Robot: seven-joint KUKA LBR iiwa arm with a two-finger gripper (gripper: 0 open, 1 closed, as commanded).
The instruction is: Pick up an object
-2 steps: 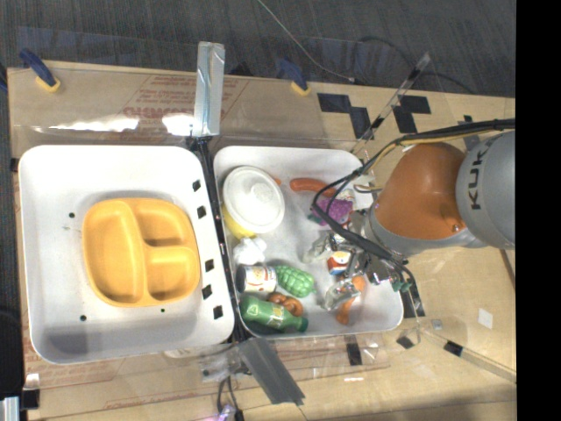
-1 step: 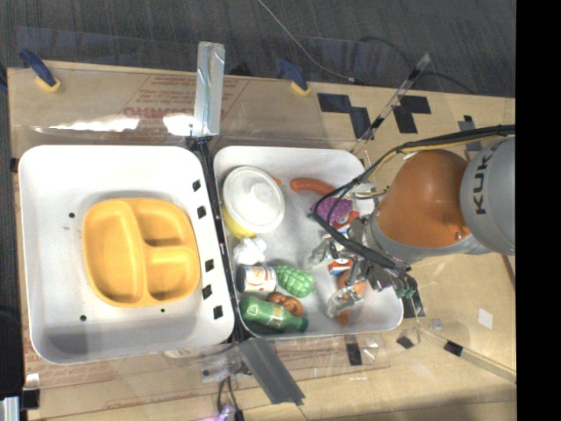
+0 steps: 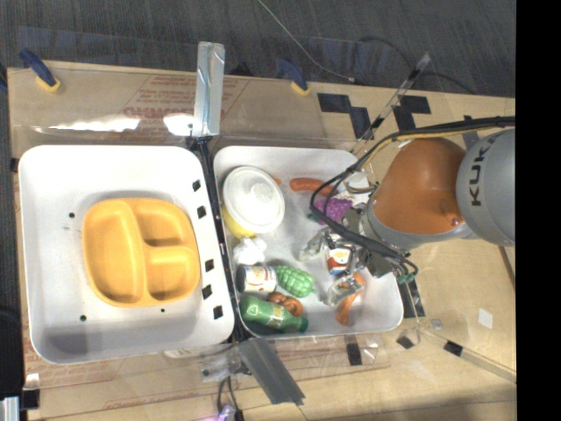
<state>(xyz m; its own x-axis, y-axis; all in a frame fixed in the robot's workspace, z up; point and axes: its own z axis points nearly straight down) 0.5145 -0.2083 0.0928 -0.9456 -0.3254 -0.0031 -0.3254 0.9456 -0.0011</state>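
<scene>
Left bin (image 3: 35, 235): holds one yellow divided tray (image 3: 140, 251), lying flat near the middle, with bare white floor on all sides of it.

Right bin (image 3: 263, 158): crowded. A white lidded bowl with a yellow base (image 3: 253, 202) sits at the upper left, close to the dividing wall. An orange sausage-shaped item (image 3: 306, 183) lies just right of it near the far wall. A purple item (image 3: 338, 207) lies partly under black cables beside the arm. Along the near wall sit a green bottle (image 3: 273, 315), a small white can with a red label (image 3: 258, 278), and a green ridged object (image 3: 296, 281), packed close together. A small orange piece (image 3: 347, 306) lies near the right corner.

Gripper (image 3: 340, 266): down inside the right bin, right of centre, over small clutter. Whether it is spread or clenched cannot be determined, and no object can be confirmed in its grasp.

Clearance: the orange wrist band (image 3: 419, 189) overhangs the right bin's right rim. Free floor in this bin is limited to the centre strip.
</scene>
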